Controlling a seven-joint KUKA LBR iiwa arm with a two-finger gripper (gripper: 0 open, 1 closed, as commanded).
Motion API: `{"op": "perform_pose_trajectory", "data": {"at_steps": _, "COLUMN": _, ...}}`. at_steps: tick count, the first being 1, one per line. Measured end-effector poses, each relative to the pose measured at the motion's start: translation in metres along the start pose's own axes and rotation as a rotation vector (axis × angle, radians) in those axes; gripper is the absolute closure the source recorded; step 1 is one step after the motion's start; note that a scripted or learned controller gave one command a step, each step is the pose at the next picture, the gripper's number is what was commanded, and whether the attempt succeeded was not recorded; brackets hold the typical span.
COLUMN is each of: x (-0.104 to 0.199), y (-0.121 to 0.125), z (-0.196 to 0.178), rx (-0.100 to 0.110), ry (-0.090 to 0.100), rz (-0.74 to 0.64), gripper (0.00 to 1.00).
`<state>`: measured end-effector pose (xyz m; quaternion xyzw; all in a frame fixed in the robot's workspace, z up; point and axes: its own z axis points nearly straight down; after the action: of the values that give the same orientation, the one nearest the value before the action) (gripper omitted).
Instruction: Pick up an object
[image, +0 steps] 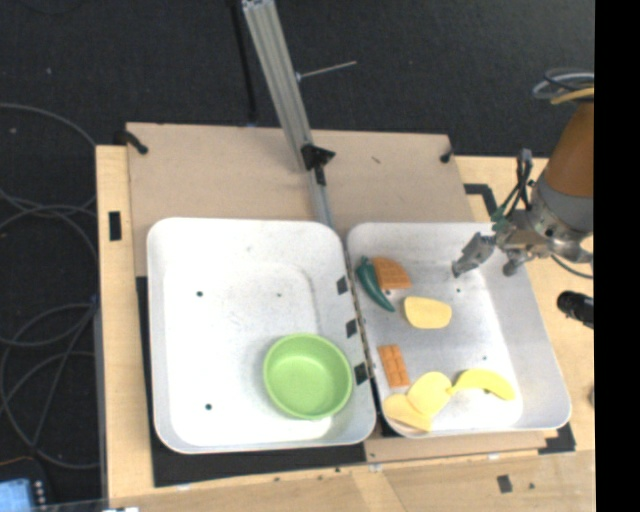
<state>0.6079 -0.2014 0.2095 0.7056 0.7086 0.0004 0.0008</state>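
My gripper (490, 264) hangs over the upper right part of the right bin (520, 330), its two fingers spread open with nothing between them. To its left and lower lie a yellow oval piece (428, 313), an orange block (391, 273) and a dark green curved object (375, 287) against the bin's left wall. Near the front of the same bin are a second orange block (393, 365), a cluster of yellow pieces (422, 401) and a yellow banana-like piece (486, 383). A green bowl (308, 375) sits in the left bin (220, 290).
A slanted metal pole (285, 90) rises from behind the gap between the bins. The arm's orange band (570, 150) is at the right edge. Cables lie on the dark floor at the left.
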Motion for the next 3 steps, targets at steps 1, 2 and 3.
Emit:
{"op": "perform_pose_trajectory", "data": {"at_steps": 1, "x": 0.0, "y": 0.0, "z": 0.0, "rx": 0.0, "ry": -0.001, "rz": 0.0, "gripper": 0.0}}
{"op": "perform_pose_trajectory", "data": {"at_steps": 2, "x": 0.002, "y": -0.003, "z": 0.043, "rx": 0.005, "ry": -0.002, "rz": 0.003, "gripper": 0.0}}
{"op": "perform_pose_trajectory", "data": {"at_steps": 3, "x": -0.006, "y": -0.005, "z": 0.104, "rx": 0.006, "ry": -0.002, "rz": 0.005, "gripper": 0.0}}
